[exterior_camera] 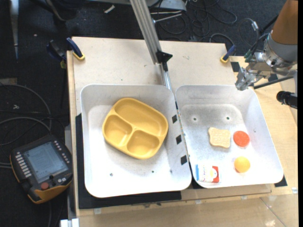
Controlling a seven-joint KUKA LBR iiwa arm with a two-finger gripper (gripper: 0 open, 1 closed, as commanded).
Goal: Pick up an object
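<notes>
from my screen i see the arm (286, 27) coming in at the upper right, grey with its orange band, and the gripper (242, 82) hanging over the far right corner of the right bin (265, 122), above the rim rather than down among the objects. how that hand is set i cannot tell from this slanted look; it is small and partly lost against the cables and the bin edge, and nothing shows between its tips. the things i could pick lie in the near half of the right bin, well apart from the gripper: a toast slice (219, 137) lies flat near the middle, a red round piece (241, 138) sits just beside it to the right, a yellow round piece (242, 164) rests nearer the front below the red one, and a small white carton with red and blue print (208, 174) lies at the front left corner against the rim. the left bin (94, 174) carries a yellow divided plate (135, 127) with three compartments, sitting upright around its middle. a metal pole (147, 25) slants across the bench from the top toward the seam between the bins. on the floor at the lower left sits the teach pendant (41, 167), its screen facing up.
</notes>
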